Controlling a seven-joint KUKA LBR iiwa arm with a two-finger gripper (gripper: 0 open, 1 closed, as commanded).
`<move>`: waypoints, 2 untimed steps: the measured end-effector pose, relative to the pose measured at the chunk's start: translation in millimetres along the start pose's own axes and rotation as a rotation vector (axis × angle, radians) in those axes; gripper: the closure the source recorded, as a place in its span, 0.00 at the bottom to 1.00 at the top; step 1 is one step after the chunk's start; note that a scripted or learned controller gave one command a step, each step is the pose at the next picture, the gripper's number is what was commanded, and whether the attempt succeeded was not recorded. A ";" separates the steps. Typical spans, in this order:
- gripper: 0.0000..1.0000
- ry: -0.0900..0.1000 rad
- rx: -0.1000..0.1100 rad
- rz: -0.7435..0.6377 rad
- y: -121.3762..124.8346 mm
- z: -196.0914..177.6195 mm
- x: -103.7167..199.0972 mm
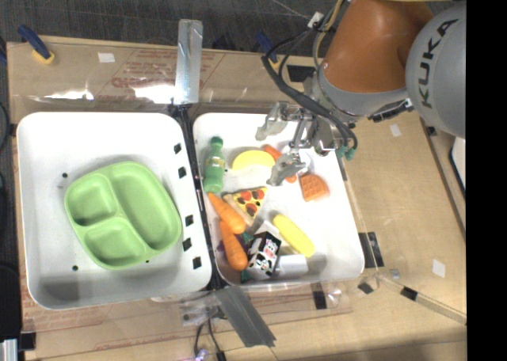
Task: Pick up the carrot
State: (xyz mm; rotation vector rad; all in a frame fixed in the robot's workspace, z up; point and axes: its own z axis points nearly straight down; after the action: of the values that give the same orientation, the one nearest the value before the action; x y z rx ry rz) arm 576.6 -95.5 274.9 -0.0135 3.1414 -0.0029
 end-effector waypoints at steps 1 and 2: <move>0.00 0.003 -0.003 -0.154 40.7 74.5 42.7; 0.00 0.002 -0.002 -0.188 31.3 83.7 87.3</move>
State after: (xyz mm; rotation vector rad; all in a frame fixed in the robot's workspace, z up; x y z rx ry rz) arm 489.0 -65.1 191.1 -0.3085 3.1285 0.0003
